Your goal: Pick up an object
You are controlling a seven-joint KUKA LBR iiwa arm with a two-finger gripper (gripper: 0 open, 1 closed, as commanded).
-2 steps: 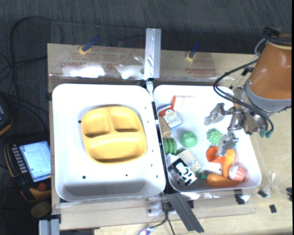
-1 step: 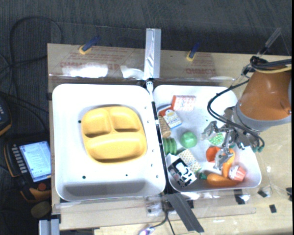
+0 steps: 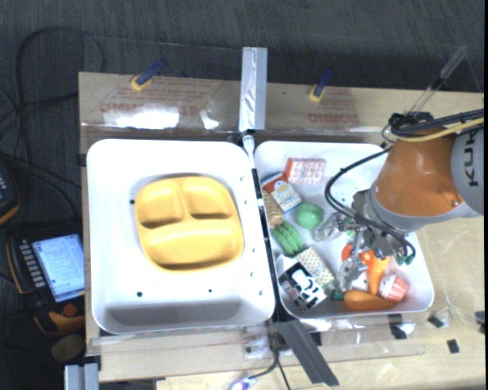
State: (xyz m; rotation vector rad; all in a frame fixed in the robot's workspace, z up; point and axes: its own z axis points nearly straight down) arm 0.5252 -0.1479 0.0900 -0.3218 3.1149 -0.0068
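My gripper [image 3: 359, 260] reaches down into the right bin [image 3: 418, 260], low over a cluster of orange and red items [image 3: 376, 273] near its front right corner. An orange carrot-like piece [image 3: 364, 301] lies just in front of it, with a red and white item [image 3: 394, 288] beside that. Further left in the same bin are a green ball [image 3: 310, 215], a green ridged piece [image 3: 289, 238], a checkered white piece [image 3: 313, 262] and a black and white item [image 3: 300, 287]. A red and white packet [image 3: 306, 171] and a small carton [image 3: 285, 195] lie toward the back.
The left bin [image 3: 106, 218] holds a yellow divided tray [image 3: 189, 221]. A metal divider [image 3: 254, 80] stands between the bins at the back. The arm's orange band [image 3: 419, 177] hangs over the right bin's right side, with cables looping around it.
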